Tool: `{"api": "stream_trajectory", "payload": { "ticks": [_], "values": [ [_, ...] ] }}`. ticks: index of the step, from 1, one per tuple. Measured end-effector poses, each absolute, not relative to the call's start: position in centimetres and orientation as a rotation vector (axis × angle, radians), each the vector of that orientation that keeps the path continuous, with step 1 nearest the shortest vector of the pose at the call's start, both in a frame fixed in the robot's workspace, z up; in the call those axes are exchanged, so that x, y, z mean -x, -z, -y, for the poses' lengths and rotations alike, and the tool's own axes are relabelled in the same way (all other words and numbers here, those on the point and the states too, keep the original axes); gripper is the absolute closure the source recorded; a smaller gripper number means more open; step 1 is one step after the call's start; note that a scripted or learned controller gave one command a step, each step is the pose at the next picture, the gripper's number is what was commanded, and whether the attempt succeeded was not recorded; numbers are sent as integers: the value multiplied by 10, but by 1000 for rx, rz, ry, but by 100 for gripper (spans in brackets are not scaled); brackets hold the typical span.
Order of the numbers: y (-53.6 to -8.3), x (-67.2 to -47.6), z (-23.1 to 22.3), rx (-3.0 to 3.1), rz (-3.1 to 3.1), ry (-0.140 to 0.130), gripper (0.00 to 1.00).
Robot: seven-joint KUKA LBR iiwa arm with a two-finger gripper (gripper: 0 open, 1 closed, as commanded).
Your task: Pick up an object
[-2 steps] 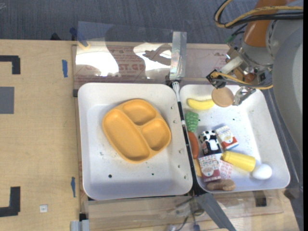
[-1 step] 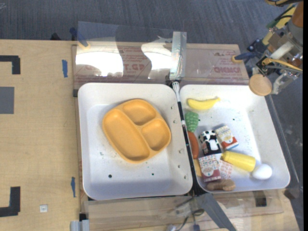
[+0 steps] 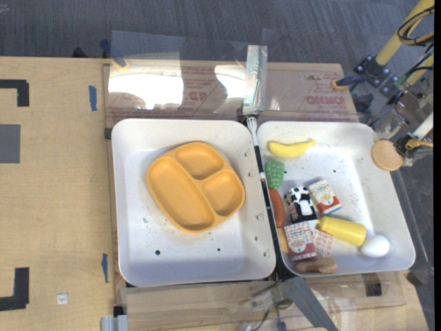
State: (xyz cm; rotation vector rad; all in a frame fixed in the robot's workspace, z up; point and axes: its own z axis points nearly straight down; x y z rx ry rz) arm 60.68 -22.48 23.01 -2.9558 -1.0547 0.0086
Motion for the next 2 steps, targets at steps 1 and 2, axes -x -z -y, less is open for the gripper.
{"api": "stream_trajectory", "payload": {
  "ticks": [1,2],
  "values": [
    [-232,-608,223,2955,1059,-3,0],
    [-136,-535,174,3061,674,-11,0]
  ]
}}
